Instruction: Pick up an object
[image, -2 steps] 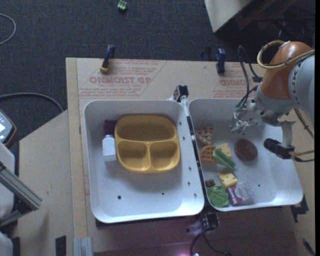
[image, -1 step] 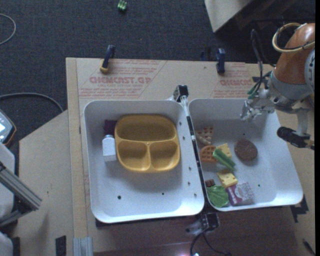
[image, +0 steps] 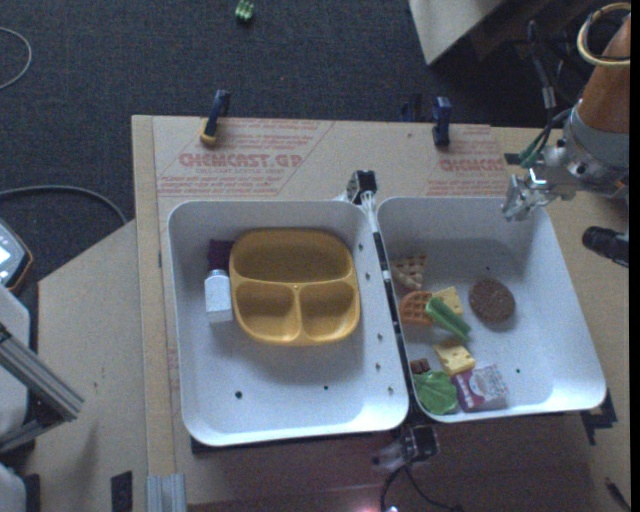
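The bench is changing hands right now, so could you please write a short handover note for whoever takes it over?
Gripper: above the far right corner of the right bin, holding nothing I can see; finger state unclear.
Right bin: brown patty, waffles, cheese pieces, green pieces, a pink packet.
Left bin: yellow divided plate, small white bottle.
Done: nothing picked yet.
Left: lower onto one object, grasp and lift it.
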